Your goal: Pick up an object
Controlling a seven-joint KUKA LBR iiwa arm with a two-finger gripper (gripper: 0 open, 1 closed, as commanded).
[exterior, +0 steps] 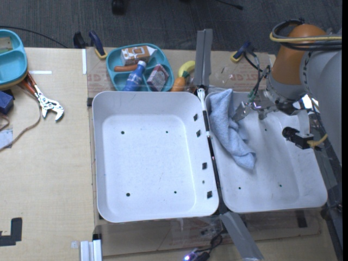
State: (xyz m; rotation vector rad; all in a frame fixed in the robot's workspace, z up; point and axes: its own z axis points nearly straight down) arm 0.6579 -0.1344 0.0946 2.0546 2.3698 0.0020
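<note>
On the desk, a teal tray holds a blue bottle and small packets. The left bin adjoins the right bin, where a crumpled blue cloth lies touching the pincer; its grip I cannot tell.

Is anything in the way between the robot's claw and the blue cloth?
Nothing visible is. The gripper sits right at the upper right edge of the blue cloth, which lies bunched along the left side of the right bin. No other object shows between them.
</note>
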